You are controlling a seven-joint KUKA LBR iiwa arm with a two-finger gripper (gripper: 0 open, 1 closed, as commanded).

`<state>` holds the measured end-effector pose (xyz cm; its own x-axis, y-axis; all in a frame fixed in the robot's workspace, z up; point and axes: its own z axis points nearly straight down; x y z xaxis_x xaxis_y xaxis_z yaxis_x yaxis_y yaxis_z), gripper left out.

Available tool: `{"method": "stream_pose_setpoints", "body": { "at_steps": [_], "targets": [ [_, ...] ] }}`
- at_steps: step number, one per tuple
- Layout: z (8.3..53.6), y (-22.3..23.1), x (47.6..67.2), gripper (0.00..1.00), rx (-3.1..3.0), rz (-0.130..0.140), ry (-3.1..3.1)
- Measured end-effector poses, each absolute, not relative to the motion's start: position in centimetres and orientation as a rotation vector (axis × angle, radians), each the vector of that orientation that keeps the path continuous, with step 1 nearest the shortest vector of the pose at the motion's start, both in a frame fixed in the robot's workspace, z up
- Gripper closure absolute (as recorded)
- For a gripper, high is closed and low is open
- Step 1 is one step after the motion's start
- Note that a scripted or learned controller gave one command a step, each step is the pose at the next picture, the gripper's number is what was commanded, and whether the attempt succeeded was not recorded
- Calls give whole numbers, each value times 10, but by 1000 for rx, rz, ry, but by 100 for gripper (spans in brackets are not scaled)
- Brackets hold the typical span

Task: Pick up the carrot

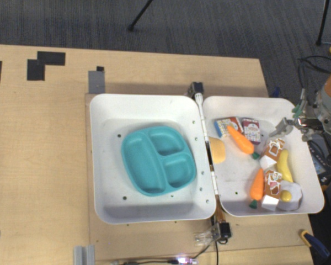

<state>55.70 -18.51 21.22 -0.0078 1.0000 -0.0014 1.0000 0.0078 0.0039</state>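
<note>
Two orange carrots lie in the right bin (231,200). One carrot (240,140) lies slantwise near the bin's middle, its green end toward the lower right. The other carrot (257,184) lies lower, nearly upright in the view, with its green tip at the bottom. My gripper (284,127) hangs over the bin's upper right part, to the right of the first carrot and apart from it. The arm's grey wrist (320,115) sits at the view's right edge. Nothing shows in the gripper.
The right bin also holds a yellow banana (285,164), small printed cartons (274,148), flat packets (250,128), a tan roundish piece (217,150) and a pale cup (291,194). A teal divided plate (158,160) lies in the left bin (105,148).
</note>
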Motion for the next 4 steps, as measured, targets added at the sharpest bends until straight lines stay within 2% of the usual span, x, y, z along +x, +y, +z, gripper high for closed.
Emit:
{"method": "stream_pose_setpoints", "body": {
  "at_steps": [1, 2, 3, 4],
  "targets": [
    [121, -143, 564, 0, 2143, 17, 2267],
    [92, -102, 584, 0, 2254, 20, 2167],
    [99, -102, 583, 100, 2256, 13, 2172],
    [188, -5, 574, 100, 2026, 14, 2393]
  ]
}}
